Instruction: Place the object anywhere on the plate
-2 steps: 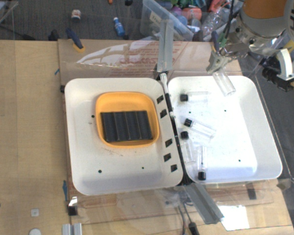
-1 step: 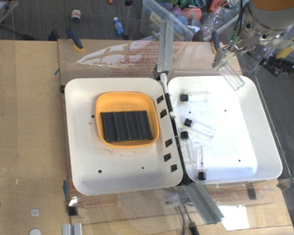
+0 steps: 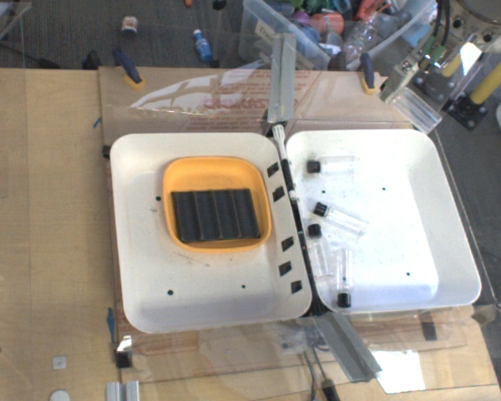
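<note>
Gripper (image 3: 411, 98) status first: it's hanging up over the far outer corner of the right bin (image 3: 451, 224), off the floor of it, with nothing visibly in it. Whether it's spread or pressed together, I honestly can't tell from this angle, it's just a pale blur against the clutter behind.

Everything that matters is away from me. The orange plate (image 3: 177, 182) sits in the left bin (image 3: 142, 282), well apart from my gripper, across the divider (image 3: 294, 224) and toward the near side. A dark ribbed block (image 3: 215, 215) lies flat on it, square in the middle, all of it inside the rim. My guess is that's the task's object, and if so the job looks done. That would also explain why I'm pulled up and back, since there'd be no reason to hover over the plate.

Between me and the plate, in the right bin, are a few clear vials (image 3: 344, 220) with black caps, lying on their sides near the divider, some touching or overlapping. They're the closest things to my gripper but not right under it. Could one of those be the object instead? Then nothing's started, and I'd have to drop down toward the divider for a slippery see-through tube that'll probably roll. That's the risky read.

Block's flat and low, so I'd expect it to stay put.
</note>
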You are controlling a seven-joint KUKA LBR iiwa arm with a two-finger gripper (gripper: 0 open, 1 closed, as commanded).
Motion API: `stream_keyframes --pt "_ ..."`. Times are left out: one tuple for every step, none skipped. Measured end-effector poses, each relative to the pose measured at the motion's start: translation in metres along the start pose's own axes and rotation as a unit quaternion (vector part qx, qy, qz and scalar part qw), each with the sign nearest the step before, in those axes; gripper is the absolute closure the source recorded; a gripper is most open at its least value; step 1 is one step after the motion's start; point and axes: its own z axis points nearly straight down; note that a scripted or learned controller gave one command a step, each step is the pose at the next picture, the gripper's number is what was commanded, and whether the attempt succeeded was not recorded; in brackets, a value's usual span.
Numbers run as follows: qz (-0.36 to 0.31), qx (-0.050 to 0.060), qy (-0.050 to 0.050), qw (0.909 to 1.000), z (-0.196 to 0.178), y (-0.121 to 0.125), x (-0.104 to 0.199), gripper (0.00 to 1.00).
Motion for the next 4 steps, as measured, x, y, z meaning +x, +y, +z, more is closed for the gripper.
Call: stream_keyframes --pt "-0.024 0.001 0.000 0.9997 -0.055 -0.055 -0.057 1.00" --pt "-0.067 0.001 -0.001 0.9977 -0.055 -0.081 -0.097 1.00" --pt "-0.229 0.000 -0.001 0.9734 -0.055 -0.098 -0.116 1.00" --pt "-0.416 0.000 0.001 0.9094 -0.055 -0.105 -0.109 1.00"
